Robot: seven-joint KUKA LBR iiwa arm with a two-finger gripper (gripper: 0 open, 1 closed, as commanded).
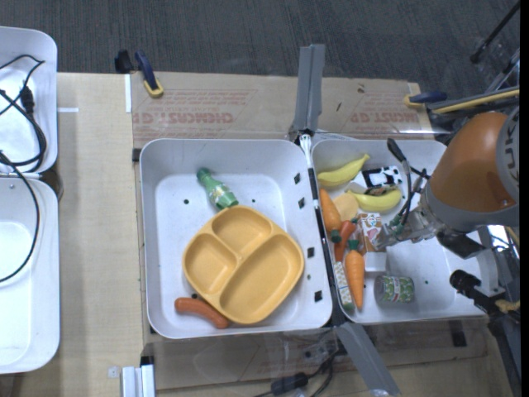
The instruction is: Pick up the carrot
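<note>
Camera view, from above at a slant: a pale wooden counter carries two shallow white plastic bins side by side.

The left bin holds a yellow three-compartment plastic plate, a small green toy bottle lying just beyond the plate's far edge, and a reddish-orange toy sausage partly tucked under the plate's near-left rim.

The right bin is crowded. A long orange toy carrot with a green leafy top lies lengthwise near the bin's left wall, its narrow tip pointing toward the near edge. A second orange carrot-like piece lies just beyond it, close to two yellow toy bananas. A small green-labelled can rests on its side just right of the carrot, and a black-and-white toy sits near the bananas.

The grey arm with its orange band reaches in from the right. Its pincer hangs over the clutter just beyond and to the right of the carrot; whether it is clenched or released cannot be told from here, and nothing is visibly held.

Judging by looks, the carrot is a light, stiff, smooth plastic toy, likely slippery and tapered. The thicker middle, gripped across its width, seems the safest hold; the tip could squirt out.
</note>
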